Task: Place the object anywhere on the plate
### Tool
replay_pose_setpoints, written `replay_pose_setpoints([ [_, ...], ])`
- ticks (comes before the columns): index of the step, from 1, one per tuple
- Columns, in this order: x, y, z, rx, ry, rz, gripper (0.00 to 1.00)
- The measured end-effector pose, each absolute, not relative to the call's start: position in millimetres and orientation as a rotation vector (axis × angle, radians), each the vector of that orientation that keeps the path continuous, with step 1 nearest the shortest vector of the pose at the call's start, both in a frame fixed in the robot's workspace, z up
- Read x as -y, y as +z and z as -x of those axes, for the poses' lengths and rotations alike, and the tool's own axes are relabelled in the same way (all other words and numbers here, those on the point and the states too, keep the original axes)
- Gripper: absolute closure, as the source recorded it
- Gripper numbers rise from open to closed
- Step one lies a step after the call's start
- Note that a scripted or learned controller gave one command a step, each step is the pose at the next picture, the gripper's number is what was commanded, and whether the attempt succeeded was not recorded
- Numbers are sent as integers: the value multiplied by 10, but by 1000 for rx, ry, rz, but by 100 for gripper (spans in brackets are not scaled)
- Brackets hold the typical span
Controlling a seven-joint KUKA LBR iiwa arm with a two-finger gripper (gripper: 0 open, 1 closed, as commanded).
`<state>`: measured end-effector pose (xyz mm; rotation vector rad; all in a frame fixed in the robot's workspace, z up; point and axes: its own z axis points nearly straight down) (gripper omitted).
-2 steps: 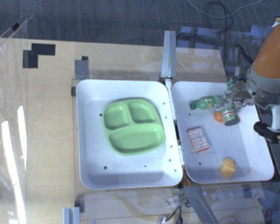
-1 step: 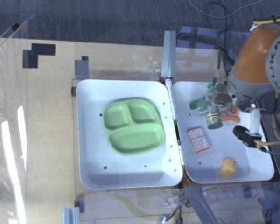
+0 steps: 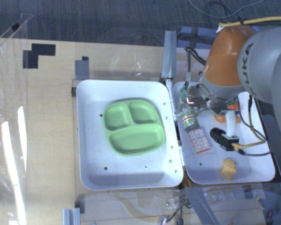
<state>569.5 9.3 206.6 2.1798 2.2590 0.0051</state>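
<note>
Camera view, looking down at a slant on the worktop [image 3: 47, 125]. Two shallow white bins side by side.

At 9 o'clock, the left bin [image 3: 91, 139]. Inside, about its middle, a green plate [image 3: 133, 128] with three compartments, lying flat.

At 3 o'clock, the right bin [image 3: 253, 168], with the grey and orange arm [image 3: 229, 55] reaching in over its 12 o'clock end. Gripper [image 3: 189, 102] low at the bin's 11 o'clock corner, close to the wall shared with the left bin. Impossible to make out how wide its grip is or whether it clasps anything, all of that hidden beneath the wrist.

Just below the gripper, at its 6 o'clock, what looks like a small bottle [image 3: 189, 121] with a green label, probably the task's object, in the right bin and well apart from the plate. Touching or just beside it at 5 o'clock, a flat packet [image 3: 198, 140] with red print. Near the bin's 6 o'clock edge, a tan block [image 3: 228, 168]. Near the middle, an orange piece [image 3: 220, 118], partly covered.
</note>
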Motion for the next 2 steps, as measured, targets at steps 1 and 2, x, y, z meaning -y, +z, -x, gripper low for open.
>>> replay_pose_setpoints([
  [1,-816,1852,-5978,-2374,5,-2054,100],
  [2,-816,1854,-5979,-2374,5,-2054,0],
])
